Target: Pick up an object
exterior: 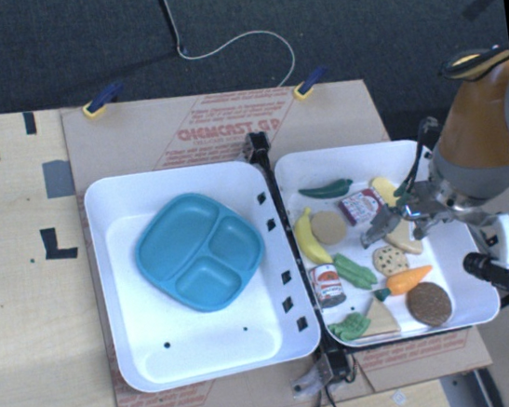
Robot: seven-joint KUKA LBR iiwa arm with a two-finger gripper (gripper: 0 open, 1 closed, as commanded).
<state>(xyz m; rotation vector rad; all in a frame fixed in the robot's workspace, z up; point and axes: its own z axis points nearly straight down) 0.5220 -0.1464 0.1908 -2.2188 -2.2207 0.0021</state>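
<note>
The right bin (pixel 436 155) holds several toy foods: a green pepper (pixel 326 189), a banana (pixel 309 237), a tan round bun (pixel 328 227), a purple-and-white packet (pixel 360 204), a chocolate-chip cookie (pixel 389 259), a carrot (pixel 406 280), a brown patty (pixel 428 303) and a small can (pixel 327 284). My gripper (pixel 383 226) hangs low over the middle of this bin, between the packet and the cookie. A yellow piece (pixel 384 191) lies just behind it. I see nothing held.
In the left bin (pixel 113 265) lies a blue divided plate (pixel 200 250). A black divider (pixel 283 241) runs between the bins. A green pickle (pixel 353 270), a leafy green piece (pixel 350 327) and a sandwich wedge (pixel 381 318) crowd the right bin's front.
</note>
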